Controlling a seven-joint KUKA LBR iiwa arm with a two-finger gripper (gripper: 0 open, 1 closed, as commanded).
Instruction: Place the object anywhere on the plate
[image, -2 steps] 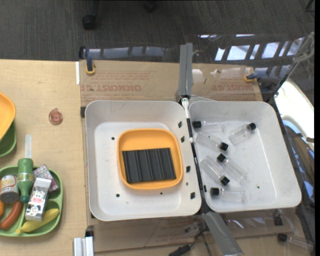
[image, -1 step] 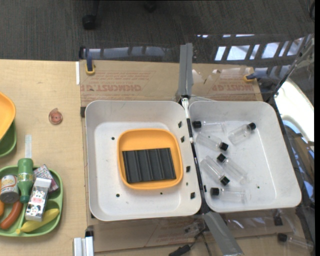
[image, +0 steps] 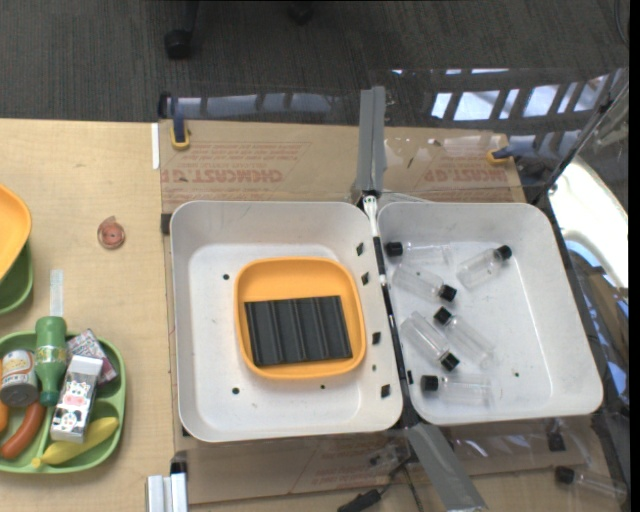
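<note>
From the camera view, the orange-yellow square plate (image: 300, 268) with its dark ribbed insert sits centred in the left white bin (image: 200, 330), probably as an easy drop target. The clear plastic vials with black caps (image: 478, 267) lie flat and scattered in the right white bin (image: 560, 340), well apart from the plate. Their long axes differ, and the far vial's cap points far-right.

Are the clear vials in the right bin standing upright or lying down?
Lying down: the vials rest lengthwise, caps sideways, on the right bin's floor.

Two white bins (image: 190, 330) sit side by side. One orange plate (image: 298, 275) lies in the left; six clear vials (image: 485, 264) (black-capped) in the right.
</note>
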